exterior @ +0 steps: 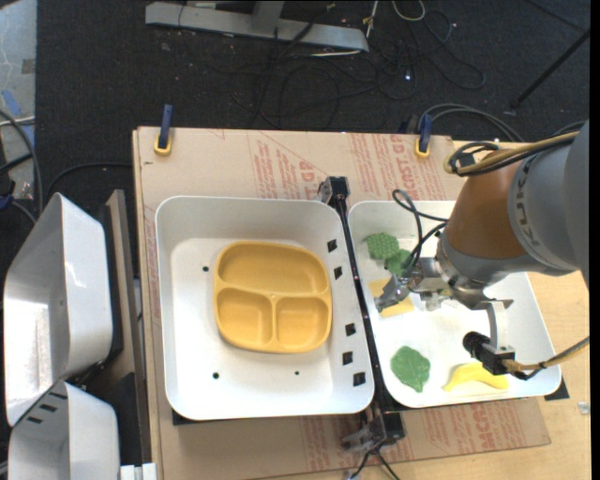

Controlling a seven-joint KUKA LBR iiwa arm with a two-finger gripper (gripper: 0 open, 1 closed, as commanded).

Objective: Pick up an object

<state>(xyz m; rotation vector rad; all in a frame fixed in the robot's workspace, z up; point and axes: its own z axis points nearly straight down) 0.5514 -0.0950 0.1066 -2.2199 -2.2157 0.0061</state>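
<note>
The gripper point(398, 291) is low in the right bin point(544, 314), over a pale yellow piece point(396, 303) beside a green object point(382, 247). I cannot tell if it grips; the lift seems not yet done.

Surroundings of the work cell, seen from above at a slant.

A tan cardboard-covered tabletop point(281, 155), printed with red lettering, stands on a dark carpeted floor point(84, 84). Two clamps, one at the left point(164, 129) and one at the right point(423, 134), grip its far edge. Black cables point(309, 80) trail loosely over the floor beyond it, near a flat grey stand base point(258, 23). White plastic containers point(52, 309) sit just beside the tabletop's left edge. Lighting is even and bright, with soft shadows.
</note>
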